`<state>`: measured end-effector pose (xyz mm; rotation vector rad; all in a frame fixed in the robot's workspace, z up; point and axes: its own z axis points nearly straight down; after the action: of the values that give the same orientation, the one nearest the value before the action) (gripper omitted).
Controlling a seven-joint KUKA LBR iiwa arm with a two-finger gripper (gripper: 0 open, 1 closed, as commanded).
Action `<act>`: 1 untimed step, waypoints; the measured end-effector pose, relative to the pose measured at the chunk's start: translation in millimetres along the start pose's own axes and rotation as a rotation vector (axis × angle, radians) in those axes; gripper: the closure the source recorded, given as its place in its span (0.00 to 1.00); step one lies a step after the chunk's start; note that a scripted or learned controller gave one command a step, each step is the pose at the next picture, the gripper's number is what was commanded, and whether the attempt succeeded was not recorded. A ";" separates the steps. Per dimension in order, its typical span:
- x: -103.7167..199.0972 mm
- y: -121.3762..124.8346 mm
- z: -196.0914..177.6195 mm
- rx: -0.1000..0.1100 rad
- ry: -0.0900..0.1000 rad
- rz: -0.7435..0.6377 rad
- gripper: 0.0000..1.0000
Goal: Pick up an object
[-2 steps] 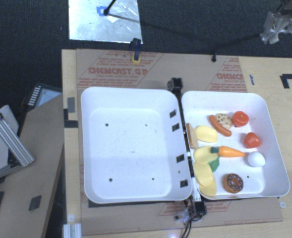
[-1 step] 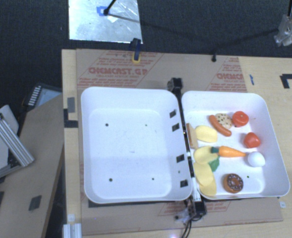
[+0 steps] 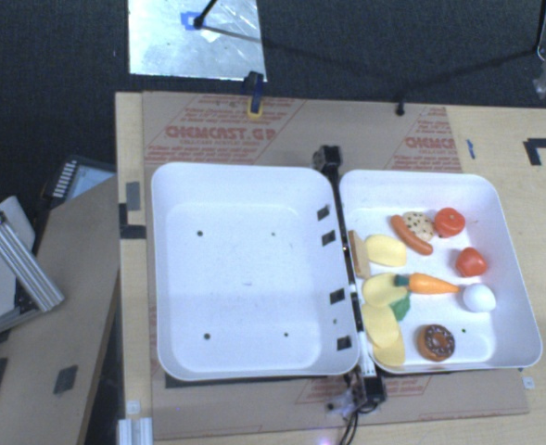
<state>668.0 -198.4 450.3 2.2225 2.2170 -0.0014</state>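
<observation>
Toy food lies in the right bin (image 3: 509,248). A red tomato (image 3: 450,222) and a sausage (image 3: 411,233) sit near its back, with a speckled cookie (image 3: 423,223) between them. A red pepper (image 3: 471,261) and a white egg (image 3: 478,298) lie toward the right side. An orange carrot (image 3: 427,285) with a green top points right at the middle. Three yellow pieces (image 3: 385,250) (image 3: 381,289) (image 3: 385,334) line the left wall. A chocolate doughnut (image 3: 436,342) rests near the front.
The left bin (image 3: 245,267) stands beside the right one, joined by black clips (image 3: 333,239) along the shared wall. Both rest on a cardboard sheet (image 3: 217,133) on the bench. A shiny metal plate (image 3: 196,26) lies on the dark floor behind.
</observation>
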 end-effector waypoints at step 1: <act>-8.1 0.7 -42.7 -0.006 0.000 -0.004 1.00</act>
<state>668.7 -206.4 493.0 2.2154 2.2183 0.0044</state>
